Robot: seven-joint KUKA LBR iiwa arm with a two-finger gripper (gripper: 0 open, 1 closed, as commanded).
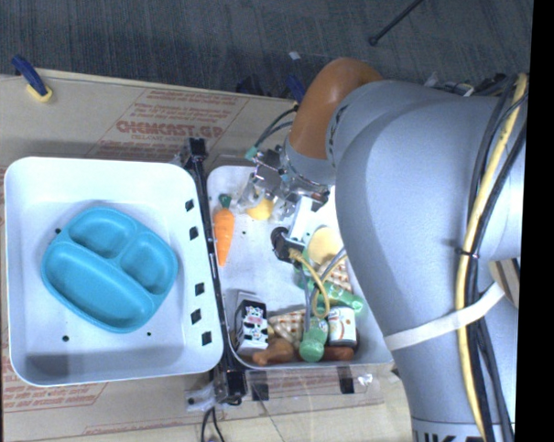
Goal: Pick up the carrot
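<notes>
A brown bench top (pixel 126 117) with two shallow white bins, left (pixel 19 250) and right (pixel 226 178), side by side.

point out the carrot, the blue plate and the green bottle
carrot (pixel 223 236): camera view, middle of its orange body, by the right bin's left wall
blue divided plate (pixel 110 269): camera view, centre ridge between compartments, in the left bin
green bottle (pixel 313 341): camera view, lower body

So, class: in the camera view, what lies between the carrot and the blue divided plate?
The black clamp strip joining the two bins, and each bin's white wall. The carrot lies just right of it, the blue divided plate to its left.
</notes>
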